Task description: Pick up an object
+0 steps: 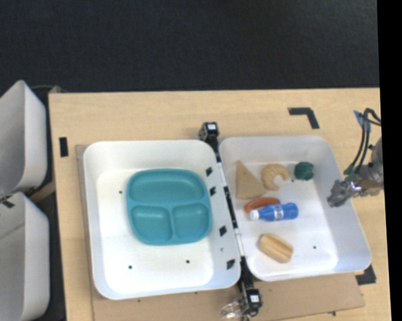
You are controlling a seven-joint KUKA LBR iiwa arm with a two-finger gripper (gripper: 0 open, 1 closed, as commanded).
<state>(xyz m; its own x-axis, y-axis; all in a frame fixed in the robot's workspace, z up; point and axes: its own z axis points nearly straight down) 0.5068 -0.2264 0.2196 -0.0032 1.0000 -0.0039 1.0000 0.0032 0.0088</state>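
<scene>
Two white bins sat side by side on a wooden bench (152,115). The left bin (113,273) held a teal divided plate (168,206). The right bin (338,250) held a tan wedge (247,181), a croissant (275,175), a green ball (304,170), a red sausage (261,204), a blue bottle (275,213) touching it, and a bread roll (276,248). My gripper (341,191) hovered at the right bin's right rim, apart from them all; whether it was open or closed, I cannot tell.
</scene>
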